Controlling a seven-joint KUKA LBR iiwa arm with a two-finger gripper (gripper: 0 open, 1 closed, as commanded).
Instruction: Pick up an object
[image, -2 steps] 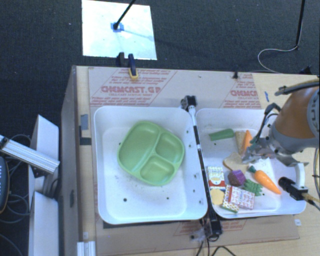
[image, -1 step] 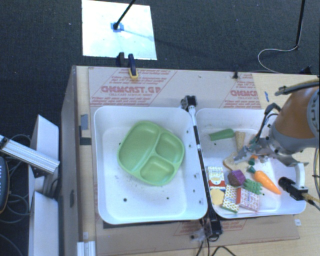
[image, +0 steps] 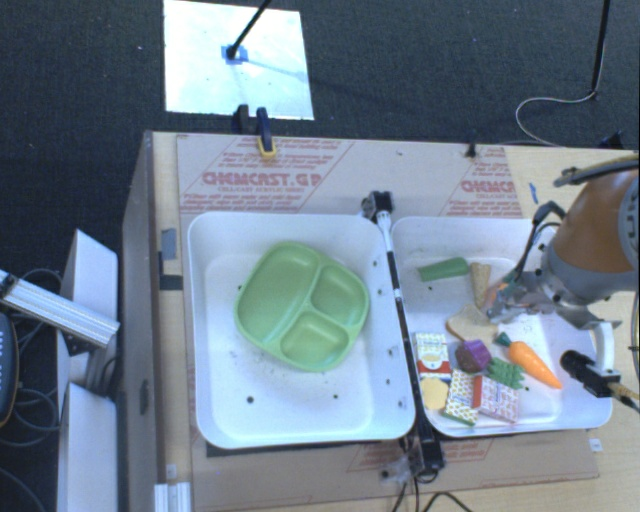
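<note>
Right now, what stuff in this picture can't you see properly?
- The gripper: blurry and small in the camera view, so I cannot tell if it is holding anything.
- The tan toy piece in the right bin: the gripper covers part of it.
- The little cards near the carrot: their pictures are too small to read.
- The arm: cut off at the right edge.

You get even, bright overhead light: the two shallow white plastic bins (image: 300, 425) look nearly washed out, shadows stay faint, and the whole picture is slightly soft and grainy.
</note>
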